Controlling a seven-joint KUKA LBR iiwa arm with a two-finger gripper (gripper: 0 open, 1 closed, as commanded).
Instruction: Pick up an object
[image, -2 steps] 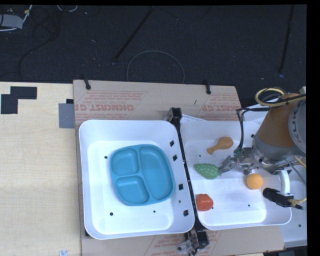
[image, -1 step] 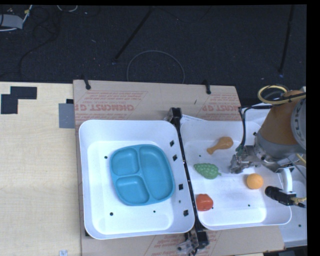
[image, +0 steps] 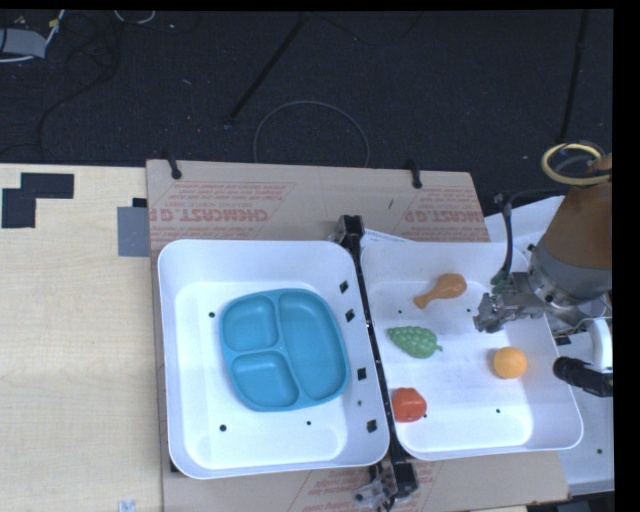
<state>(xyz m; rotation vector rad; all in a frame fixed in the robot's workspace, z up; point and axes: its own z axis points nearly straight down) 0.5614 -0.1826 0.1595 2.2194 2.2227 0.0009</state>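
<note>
A robotics lab: 2 white bins (image: 190, 300) on cardboard (image: 300, 205), cables (image: 300, 130) across dark carpet.

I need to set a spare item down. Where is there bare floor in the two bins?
Left bin: only strips around the blue plate. Right bin: bare floor at the front, between red item and orange ball. Crowded by the gripper, drumstick and green item.
</note>
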